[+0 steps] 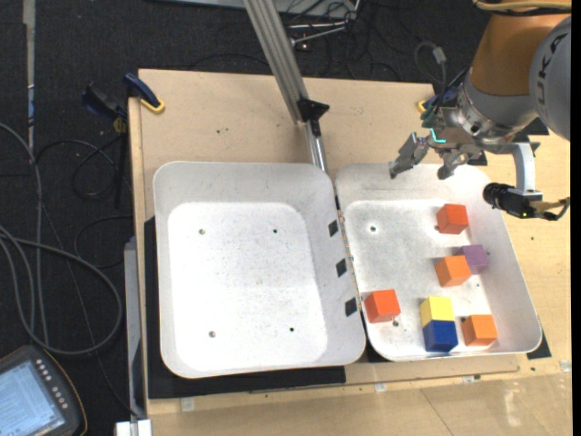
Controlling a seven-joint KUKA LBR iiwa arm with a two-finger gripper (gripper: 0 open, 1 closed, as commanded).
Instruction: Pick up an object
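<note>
- Your nearest candidate is the small orange cube (pixel 452 218), apparently rigid wood or plastic, lying just below the end effector (pixel 432 158) and slightly to its right, on the floor of the right-hand white bin (pixel 399 343).
- Judge it light and stiff, with flat, fairly smooth faces; it should not crush, but it may slide or twist if you pinch it off-centre. Take it across two opposite side faces, low and square.
- It stands apart from its neighbours, so there is room on either side for the fingers.
- Further below the end effector, a second orange cube (pixel 451 270) touches a small purple block (pixel 476 258); that pair is harder to grasp cleanly.
- Further down again sit a yellow cube (pixel 437 311) against a blue cube (pixel 440 335), with another orange cube (pixel 479 331) just beside them near the bin's lower rim.
- A lone orange cube (pixel 382 305) lies down and to the left of the end effector, near the divide between bins.
- The end effector hangs over the upper rim of the right bin, fingers spread apart, with nothing between them.
- The left-hand white bin (pixel 182 189) lies well to its left on the bench (pixel 218 107).
</note>
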